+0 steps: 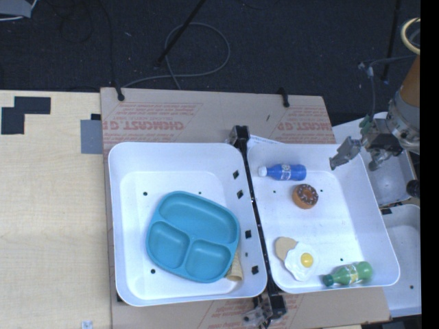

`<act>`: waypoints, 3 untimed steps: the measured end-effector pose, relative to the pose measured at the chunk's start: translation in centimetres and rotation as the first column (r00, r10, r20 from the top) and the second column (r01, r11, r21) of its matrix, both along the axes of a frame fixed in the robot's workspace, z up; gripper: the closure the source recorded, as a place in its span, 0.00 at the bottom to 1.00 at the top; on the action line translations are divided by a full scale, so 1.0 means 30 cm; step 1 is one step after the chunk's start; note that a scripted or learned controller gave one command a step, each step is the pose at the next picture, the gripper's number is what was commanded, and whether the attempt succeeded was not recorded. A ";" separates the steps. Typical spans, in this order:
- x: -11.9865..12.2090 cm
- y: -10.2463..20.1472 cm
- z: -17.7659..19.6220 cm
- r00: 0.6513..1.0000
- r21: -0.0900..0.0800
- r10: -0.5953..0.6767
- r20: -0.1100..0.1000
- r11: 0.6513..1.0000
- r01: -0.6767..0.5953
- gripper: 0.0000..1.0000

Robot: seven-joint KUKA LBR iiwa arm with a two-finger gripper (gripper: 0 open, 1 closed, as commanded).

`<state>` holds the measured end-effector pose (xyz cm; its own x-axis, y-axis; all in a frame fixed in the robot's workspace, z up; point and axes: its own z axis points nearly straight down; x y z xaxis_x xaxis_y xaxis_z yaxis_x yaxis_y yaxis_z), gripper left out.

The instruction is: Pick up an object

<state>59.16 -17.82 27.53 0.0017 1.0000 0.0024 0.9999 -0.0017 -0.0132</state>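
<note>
In the right bin (pixel 357 204): donut (pixel 305 196) near centre, blue bottle (pixel 282 172) just behind it, fried egg (pixel 300 261) at the front beside a tan piece (pixel 283 247), green bottle (pixel 348 274) at the front right corner. Claw (pixel 360 153) over that bin's back right rim, spread, holding nothing. Left of the bin: blue tray (pixel 193 236) in the 2nd bin (pixel 137 170).

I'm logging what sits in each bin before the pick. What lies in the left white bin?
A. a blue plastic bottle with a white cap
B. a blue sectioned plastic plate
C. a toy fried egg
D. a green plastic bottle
B: the blue sectioned plastic plate lies in the left white bin, while the two bottles and the toy egg lie in the right white bin.
</note>
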 end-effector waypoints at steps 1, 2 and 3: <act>0.007 0.000 0.023 1.000 -0.003 0.002 0.012 1.000 -0.002 0.00; -0.028 0.013 -0.169 1.000 0.000 0.002 0.005 1.000 -0.002 0.00; -0.012 0.003 -0.375 1.000 0.000 0.002 0.005 1.000 -0.002 0.00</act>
